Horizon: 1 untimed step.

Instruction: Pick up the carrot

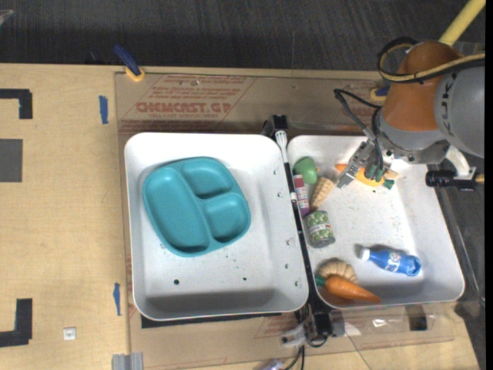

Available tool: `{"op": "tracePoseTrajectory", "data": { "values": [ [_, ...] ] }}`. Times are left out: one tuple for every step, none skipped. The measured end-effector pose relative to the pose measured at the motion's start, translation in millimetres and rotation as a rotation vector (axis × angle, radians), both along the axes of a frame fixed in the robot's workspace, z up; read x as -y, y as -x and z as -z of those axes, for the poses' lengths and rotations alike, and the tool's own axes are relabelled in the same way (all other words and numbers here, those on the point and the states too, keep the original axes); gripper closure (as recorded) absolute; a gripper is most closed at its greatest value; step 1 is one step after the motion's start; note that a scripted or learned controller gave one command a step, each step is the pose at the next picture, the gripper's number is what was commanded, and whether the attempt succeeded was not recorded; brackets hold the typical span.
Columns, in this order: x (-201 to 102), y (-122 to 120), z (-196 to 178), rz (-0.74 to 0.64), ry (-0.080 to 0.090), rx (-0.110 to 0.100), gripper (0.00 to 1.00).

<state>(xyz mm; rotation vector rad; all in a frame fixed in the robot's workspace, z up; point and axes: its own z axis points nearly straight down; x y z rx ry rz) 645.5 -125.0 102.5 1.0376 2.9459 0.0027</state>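
Gripper low in right bin's far end, grip state unclear, carrot well apart at near edge

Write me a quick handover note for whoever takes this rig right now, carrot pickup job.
Gripper: low over the far end of the right bin, near a small orange and yellow toy; whether the jaws are open or shut cannot be told, and nothing can be seen held.
Carrot: lying at the near edge of the right bin, beside a tan round toy, well away from the gripper.
Done: nothing on the carrot yet.
Left: bring the arm to the near edge, close on the carrot, lift it.
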Motion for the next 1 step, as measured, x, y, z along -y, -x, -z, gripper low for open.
{"op": "tracePoseTrajectory", "data": {
  "values": [
    [-0.2,-2.1,-11.4,-0.003,0.003,0.007,1.00]
  ]
}}
